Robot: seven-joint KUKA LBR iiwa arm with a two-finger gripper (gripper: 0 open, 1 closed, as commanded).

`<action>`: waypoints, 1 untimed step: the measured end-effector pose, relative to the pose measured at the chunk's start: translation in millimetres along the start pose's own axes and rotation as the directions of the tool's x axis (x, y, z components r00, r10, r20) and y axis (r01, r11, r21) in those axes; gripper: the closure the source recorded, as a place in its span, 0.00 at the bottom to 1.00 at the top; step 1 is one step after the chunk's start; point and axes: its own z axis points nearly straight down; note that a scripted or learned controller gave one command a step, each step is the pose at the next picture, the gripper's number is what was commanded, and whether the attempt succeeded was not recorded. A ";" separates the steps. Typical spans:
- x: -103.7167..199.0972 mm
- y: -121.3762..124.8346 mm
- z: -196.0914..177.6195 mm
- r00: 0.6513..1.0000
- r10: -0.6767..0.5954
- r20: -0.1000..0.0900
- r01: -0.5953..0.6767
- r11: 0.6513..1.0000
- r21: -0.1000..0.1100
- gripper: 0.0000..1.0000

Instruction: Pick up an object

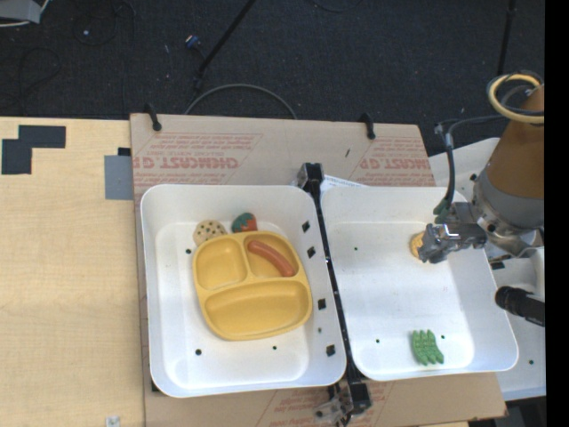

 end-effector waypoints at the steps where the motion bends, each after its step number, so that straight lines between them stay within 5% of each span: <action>1: 58.8 -0.6 -2.2 1.000 -0.008 -0.003 0.008 1.000 0.006 1.00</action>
